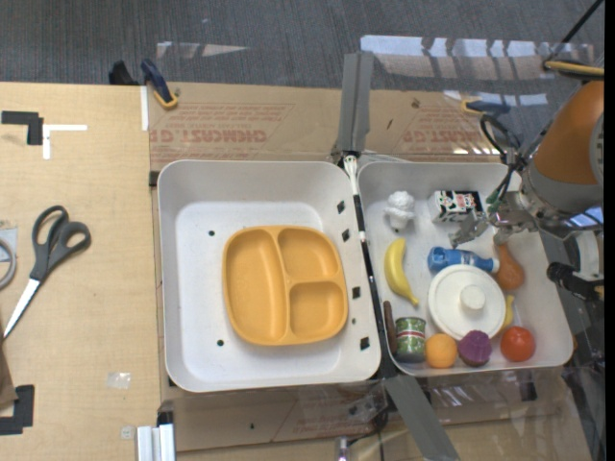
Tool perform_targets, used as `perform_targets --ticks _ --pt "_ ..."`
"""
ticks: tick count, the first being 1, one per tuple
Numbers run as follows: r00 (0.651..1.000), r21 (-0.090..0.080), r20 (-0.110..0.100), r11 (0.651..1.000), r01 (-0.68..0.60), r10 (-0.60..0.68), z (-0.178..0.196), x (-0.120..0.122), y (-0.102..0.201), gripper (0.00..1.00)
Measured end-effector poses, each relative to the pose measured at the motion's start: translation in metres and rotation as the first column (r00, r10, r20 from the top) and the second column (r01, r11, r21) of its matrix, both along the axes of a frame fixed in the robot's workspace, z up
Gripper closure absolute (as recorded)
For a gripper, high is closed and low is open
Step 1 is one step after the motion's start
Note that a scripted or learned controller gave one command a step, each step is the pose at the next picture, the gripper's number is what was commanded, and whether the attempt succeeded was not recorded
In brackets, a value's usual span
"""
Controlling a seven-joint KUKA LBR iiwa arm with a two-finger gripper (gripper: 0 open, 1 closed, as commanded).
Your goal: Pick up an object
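Note:
My gripper (pixel 483 227) hangs low over the back right of the right bin (pixel 555 307), on the grey arm with its orange band (pixel 574 134). It sits just right of a black-and-white carton (pixel 454 203) and just above a blue bottle (pixel 459 258) that lies on its side. An orange-brown piece (pixel 509 270) lies right below the wrist. Nothing shows held in the gripper. Also in this bin are a banana (pixel 398 270), a white crumpled object (pixel 400 208), a round white lidded dish (pixel 467 301), a green can (pixel 410 338), an orange ball (pixel 441 351), a purple fruit (pixel 475 347) and a red fruit (pixel 518 343).
The left bin (pixel 187 286) holds a yellow divided plate (pixel 285 284). Scissors (pixel 43 257) lie on the wooden bench at the far left. A grey bar (pixel 354 104) rises behind the seam between the bins. Cables hang at the right edge.

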State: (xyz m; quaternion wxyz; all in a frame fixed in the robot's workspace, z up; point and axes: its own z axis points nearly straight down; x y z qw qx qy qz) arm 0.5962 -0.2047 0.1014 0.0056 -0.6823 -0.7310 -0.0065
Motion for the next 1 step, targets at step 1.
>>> perform_targets --ticks 1 --pt "0.976 0.007 -0.039 0.977 0.213 -0.213 -0.006 0.0518 0.0005 0.0"
